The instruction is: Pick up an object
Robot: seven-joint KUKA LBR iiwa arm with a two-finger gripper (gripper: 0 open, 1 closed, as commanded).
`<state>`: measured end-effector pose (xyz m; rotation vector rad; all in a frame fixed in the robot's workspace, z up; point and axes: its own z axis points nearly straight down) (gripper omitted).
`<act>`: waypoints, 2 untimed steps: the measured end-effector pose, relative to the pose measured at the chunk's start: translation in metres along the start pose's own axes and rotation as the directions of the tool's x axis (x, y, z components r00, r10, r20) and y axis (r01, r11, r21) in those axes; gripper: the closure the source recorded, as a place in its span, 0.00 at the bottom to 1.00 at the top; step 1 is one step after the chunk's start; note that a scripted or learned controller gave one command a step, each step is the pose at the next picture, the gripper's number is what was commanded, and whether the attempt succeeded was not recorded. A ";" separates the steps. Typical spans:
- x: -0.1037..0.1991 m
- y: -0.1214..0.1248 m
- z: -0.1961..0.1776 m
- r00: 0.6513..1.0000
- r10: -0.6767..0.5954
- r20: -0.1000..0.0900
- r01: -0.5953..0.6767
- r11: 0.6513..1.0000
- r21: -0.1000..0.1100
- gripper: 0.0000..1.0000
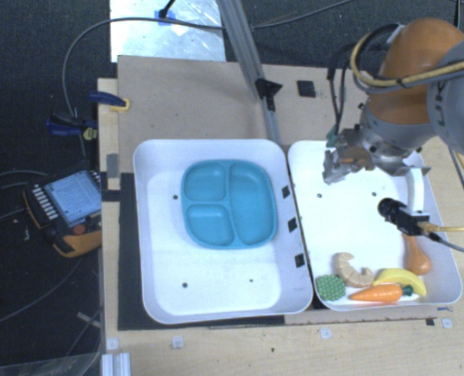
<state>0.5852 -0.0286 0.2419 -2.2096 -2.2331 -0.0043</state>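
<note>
Arm over the right bin (310, 210), toys heaped at that bin's near edge.

Camera view: the pincer (335, 165) hangs above the right bin's far left part, nothing visible between its fingers; how far apart they stand I cannot tell. Along the right bin's near rim lie a green ball (331, 287), a tan curved piece (353, 269), a carrot (375, 293) and a banana (403, 279). The left bin (157, 233), beside the right bin, carries a blue divided plate (229, 203).
</note>
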 end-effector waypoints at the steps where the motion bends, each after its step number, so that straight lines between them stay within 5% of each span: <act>1: 0.063 0.003 0.009 1.000 -0.001 0.000 0.001 1.000 0.001 1.00; 2: 0.126 0.013 0.013 1.000 -0.001 -0.001 0.001 1.000 0.000 1.00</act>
